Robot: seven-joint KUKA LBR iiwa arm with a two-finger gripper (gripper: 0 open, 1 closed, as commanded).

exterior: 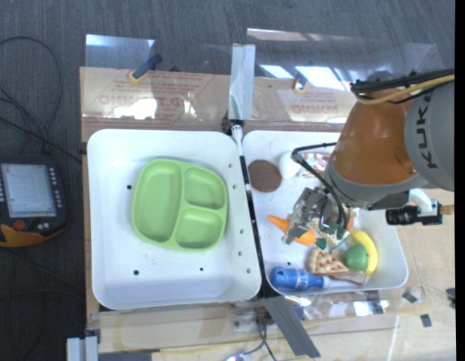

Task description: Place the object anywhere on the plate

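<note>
green divided plate (180,204) sits bare in the left bin (112,277). in the right bin (394,277), the end effector (306,228) hangs over an orange carrot (281,222); grip state cannot be told. judged step: pick-up; next, lift and carry leftward. counter (165,329) is pale wood, floor (37,292) dark carpet.

Grey arm with orange band (375,145) reaches from right over right bin (394,277). Gripper (306,228) low above carrot (281,222). Near it: brown cookie (264,175), blue bottle (296,280), pizza slice (329,264), banana (368,248), green fruit (357,258). Left bin (112,277) holds green divided plate (180,204). Control pendant (25,200) lies on carpet at left.
</note>
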